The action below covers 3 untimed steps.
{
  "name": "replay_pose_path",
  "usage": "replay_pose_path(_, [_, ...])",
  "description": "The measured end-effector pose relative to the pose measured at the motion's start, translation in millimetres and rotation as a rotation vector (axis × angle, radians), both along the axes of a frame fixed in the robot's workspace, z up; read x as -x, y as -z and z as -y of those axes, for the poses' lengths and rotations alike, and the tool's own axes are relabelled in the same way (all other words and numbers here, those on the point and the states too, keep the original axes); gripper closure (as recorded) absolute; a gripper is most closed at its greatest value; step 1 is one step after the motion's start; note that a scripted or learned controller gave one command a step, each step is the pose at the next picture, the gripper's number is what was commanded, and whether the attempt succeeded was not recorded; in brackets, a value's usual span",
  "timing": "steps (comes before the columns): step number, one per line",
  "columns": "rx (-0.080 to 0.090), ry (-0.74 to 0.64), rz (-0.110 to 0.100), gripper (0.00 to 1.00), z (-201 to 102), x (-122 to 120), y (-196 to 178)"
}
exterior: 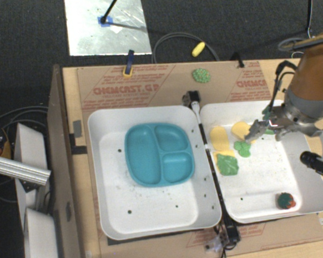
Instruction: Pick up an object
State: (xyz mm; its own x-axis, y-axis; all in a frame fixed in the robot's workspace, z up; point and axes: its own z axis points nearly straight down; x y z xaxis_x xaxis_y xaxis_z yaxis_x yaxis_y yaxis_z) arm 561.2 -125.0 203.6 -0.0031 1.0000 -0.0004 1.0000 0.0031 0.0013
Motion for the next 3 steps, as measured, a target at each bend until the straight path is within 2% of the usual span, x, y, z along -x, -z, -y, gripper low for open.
replay_pose_path(1, [-0.001,-0.003,-0.004,0.0,0.5,-26.4,76.8])
replay_pose_path(2, [0.002,-0.005,0.013,0.0,-15.8,-49.0,-31.3])
replay_pose_path(3, [0.0,0.001,-0.002,0.0,-7.4,-63.9,28.6])
